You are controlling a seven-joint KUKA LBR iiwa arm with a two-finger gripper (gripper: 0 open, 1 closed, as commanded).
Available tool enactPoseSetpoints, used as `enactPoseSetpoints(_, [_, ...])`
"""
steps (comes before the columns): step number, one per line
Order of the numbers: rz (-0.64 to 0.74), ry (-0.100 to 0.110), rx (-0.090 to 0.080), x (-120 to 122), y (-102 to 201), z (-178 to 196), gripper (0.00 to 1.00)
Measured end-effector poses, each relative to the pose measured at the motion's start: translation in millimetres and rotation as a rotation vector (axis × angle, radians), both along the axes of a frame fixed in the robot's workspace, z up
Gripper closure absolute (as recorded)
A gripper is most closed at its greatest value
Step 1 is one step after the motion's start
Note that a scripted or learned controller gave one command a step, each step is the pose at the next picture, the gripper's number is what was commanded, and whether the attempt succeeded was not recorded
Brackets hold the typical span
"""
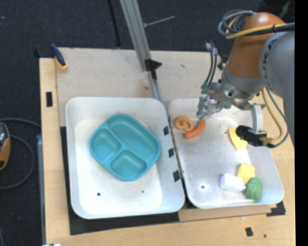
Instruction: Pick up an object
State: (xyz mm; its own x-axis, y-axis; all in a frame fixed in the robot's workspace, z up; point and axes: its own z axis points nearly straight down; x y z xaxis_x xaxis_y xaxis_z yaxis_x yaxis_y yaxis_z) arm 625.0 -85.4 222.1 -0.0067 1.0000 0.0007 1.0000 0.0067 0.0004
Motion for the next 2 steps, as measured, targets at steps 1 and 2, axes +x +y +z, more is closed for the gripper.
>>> enactPoseSetpoints(1, [0.001, -0.001, 0.0, 13.9, 52.7, -6.1, 1.0])
enactPoseSetpoints(2, [0.0, -0.002, -0.001, 22.2, 109.5, -6.5, 1.0])
